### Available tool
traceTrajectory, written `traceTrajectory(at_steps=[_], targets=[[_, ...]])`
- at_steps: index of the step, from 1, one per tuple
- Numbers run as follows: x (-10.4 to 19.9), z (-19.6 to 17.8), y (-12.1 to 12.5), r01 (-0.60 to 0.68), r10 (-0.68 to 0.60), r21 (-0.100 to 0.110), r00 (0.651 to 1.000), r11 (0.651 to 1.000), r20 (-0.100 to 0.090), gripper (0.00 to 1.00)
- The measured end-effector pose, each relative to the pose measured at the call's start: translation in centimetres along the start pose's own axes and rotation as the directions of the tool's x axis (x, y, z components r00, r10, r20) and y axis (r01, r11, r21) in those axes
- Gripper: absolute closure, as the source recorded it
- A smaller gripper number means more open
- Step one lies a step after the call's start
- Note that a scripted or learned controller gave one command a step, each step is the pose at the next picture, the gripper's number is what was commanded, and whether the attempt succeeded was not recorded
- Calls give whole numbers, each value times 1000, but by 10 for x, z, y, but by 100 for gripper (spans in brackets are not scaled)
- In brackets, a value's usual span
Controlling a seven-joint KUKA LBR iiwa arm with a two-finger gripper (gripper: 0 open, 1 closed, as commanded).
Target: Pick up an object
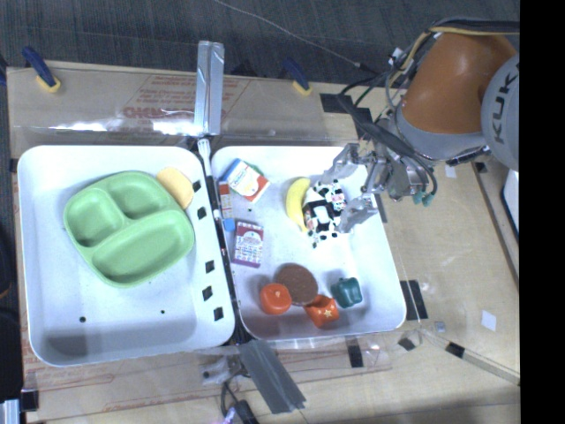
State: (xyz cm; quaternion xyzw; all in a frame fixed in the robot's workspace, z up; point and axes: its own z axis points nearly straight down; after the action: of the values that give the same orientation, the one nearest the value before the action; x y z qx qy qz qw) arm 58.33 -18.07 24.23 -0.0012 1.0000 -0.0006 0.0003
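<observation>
In the camera view the gripper (346, 188) hangs low in the right bin (388, 276), jaws spread wide around the cow toy (323, 210) beside the banana (297, 201), gripping nothing yet: seemingly the grasp step, so next closing on it and lifting.

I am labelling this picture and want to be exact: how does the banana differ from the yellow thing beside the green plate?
The banana is long and curved; the yellow thing is short and rounded. The banana lies in the right bin, next to the black-and-white cow toy; the yellow thing lies in the left bin, at the edge of the green plate. Both are yellow.
</observation>
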Motion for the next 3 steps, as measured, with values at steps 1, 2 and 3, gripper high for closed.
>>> traceTrajectory(at_steps=[1, 2, 3], targets=[[-27, 135, -8, 24, -24, 1, 1000, 1000, 18, 0], [-76, 147, 27, 230, -230, 2, 973, 973, 7, 0], [-78, 135, 28, 236, -236, 5, 972, 972, 12, 100]])
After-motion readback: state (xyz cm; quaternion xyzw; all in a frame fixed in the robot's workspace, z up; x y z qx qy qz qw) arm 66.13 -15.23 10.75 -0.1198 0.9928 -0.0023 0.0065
